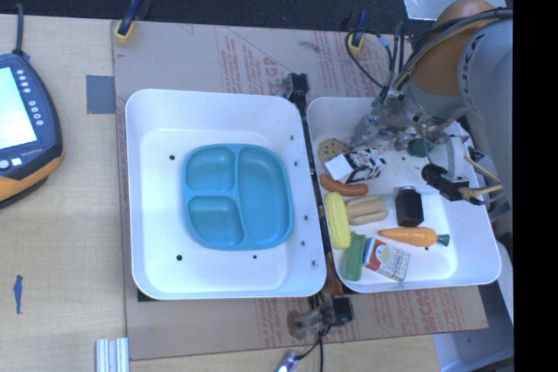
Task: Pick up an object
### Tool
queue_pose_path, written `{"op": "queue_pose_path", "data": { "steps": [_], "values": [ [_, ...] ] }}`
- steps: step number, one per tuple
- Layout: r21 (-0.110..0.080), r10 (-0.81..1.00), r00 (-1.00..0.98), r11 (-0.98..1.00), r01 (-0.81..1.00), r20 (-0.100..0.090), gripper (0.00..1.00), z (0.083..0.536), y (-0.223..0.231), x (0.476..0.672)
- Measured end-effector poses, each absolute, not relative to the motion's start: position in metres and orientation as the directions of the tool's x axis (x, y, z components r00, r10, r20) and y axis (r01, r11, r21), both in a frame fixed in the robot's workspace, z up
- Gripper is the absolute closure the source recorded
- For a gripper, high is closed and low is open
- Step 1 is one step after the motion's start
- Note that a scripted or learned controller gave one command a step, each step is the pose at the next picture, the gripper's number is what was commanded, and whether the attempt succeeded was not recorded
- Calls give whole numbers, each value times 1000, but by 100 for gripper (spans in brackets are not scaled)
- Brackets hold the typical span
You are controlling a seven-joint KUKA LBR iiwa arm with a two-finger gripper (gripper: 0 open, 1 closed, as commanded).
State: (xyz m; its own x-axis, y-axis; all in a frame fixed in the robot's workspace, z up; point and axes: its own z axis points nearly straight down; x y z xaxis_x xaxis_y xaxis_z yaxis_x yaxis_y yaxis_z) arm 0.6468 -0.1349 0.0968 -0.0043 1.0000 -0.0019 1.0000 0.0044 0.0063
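the right bin [475, 267] holds the loose pile of things to pick from. near its middle lies a small black block [409, 206], with an orange toy carrot [410, 236] just below it, its green top pointing toward the right. left of the block sit a tan bread roll [366, 210] and, above that, a red sausage [343, 186]. a yellow corn cob [337, 219] lies upright in the frame along the bin's left wall, with a green piece [353, 258] below it and a small printed carton [387, 260] toward the lower middle. a round brown cookie [331, 149] rests in the upper left of this bin, and a small black-and-white toy [364, 162] lies just beside it.

the gripper [382, 128] is low over the upper part of the right bin, just above the black-and-white toy and the cookie. its fingers are lost in dark clutter and shadow, so i cannot tell how far the jaws are parted, nor whether anything sits between them. the grey arm [488, 65] with its orange band comes in from the upper right of the frame.

the left bin [148, 187] holds a blue divided plate [237, 196] at its centre. a handheld control pendant [22, 122] rests at the far left edge on the wooden bench [61, 274].
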Motion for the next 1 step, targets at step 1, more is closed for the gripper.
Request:
{"op": "queue_pose_path", "data": {
  "steps": [1],
  "values": [
    [-5, 1000, -5, 5, 1000, -1, 0, 92, -94, 580]
  ]
}}
